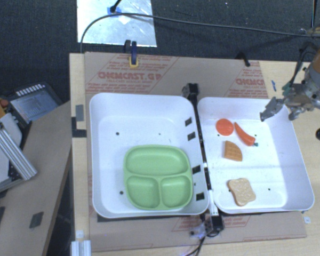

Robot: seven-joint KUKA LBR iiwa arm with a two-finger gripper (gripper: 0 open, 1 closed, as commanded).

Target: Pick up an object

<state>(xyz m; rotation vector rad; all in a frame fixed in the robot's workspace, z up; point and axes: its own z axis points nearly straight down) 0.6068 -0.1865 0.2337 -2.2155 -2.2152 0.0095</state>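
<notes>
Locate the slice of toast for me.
In the camera view, the toast slice lies in the right bin, near its front edge, just below the orange wedge and well away from the claw.

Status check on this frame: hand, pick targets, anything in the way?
Hand open, holding nothing, above right bin's far edge. Tomato slice, carrot, cracker, toast lie untouched in that bin. Nothing between hand and food.

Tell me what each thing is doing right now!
tool: open, holding nothing, up over the right bin's far edge.
green plate: right way up in the left bin.
tomato: lying in the right bin.
carrot: lying slanted beside the tomato.
toast: lying flat.
</notes>
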